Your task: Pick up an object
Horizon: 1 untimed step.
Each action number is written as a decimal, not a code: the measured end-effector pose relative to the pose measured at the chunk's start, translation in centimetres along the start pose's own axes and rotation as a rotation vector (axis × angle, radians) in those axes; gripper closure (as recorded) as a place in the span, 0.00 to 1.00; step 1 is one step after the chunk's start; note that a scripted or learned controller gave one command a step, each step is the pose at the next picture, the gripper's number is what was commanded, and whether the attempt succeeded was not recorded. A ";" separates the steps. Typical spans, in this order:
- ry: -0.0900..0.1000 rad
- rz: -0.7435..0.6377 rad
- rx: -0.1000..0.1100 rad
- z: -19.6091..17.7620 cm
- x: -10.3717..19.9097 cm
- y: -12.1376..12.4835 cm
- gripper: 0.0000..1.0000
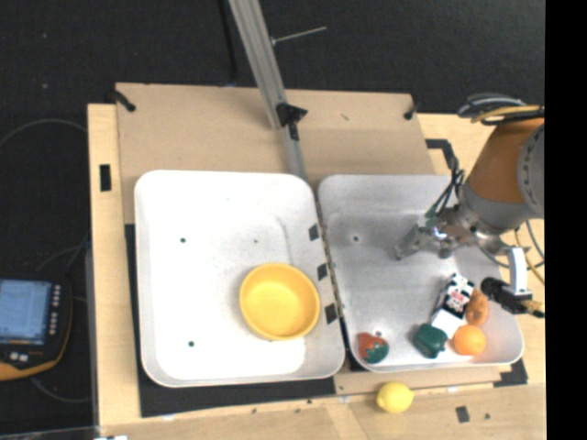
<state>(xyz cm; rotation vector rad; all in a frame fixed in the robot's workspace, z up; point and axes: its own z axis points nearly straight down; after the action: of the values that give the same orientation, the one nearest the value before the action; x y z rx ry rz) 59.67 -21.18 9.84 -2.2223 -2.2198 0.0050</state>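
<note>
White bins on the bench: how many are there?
2. The left bin holds a yellow bowl; the right bin has small items along its near edge, below the end effector. None seem hidden.

lemon (394,397) on bench below right bin; handheld screen (27,324) far left.
</note>
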 end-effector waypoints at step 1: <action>-0.001 0.003 -0.008 -1.4 -0.1 0.2 1.00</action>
<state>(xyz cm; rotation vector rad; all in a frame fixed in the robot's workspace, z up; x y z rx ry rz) 59.85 -21.29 11.27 -2.2299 -2.2217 -0.0026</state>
